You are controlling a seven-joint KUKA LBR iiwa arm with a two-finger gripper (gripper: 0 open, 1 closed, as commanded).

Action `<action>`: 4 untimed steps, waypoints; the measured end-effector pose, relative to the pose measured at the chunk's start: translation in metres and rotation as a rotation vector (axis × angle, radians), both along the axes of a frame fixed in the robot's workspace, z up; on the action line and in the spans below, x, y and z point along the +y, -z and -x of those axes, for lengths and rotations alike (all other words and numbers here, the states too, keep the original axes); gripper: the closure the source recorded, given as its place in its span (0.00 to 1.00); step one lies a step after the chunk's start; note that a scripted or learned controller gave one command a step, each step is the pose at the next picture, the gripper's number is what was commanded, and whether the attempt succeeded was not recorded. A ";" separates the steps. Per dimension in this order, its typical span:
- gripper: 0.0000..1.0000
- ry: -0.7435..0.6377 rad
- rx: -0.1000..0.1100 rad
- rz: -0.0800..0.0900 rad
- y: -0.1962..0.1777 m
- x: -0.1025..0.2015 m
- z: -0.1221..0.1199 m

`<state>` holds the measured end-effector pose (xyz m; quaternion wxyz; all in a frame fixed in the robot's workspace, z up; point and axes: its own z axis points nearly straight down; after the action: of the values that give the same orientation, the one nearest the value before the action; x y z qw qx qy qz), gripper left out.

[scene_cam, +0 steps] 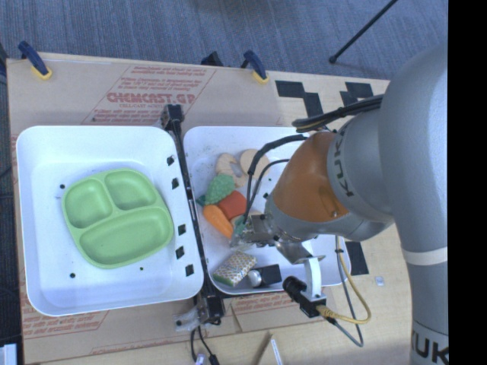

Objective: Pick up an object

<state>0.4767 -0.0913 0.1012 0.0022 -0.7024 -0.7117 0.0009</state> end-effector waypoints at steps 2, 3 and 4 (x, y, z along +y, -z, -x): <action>0.00 0.000 0.000 0.000 0.000 0.000 0.000; 0.00 0.006 0.002 -0.001 0.010 0.000 0.001; 1.00 0.000 0.003 0.000 0.000 0.000 0.001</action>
<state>0.4759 -0.0911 0.1009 0.0035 -0.7024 -0.7117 0.0018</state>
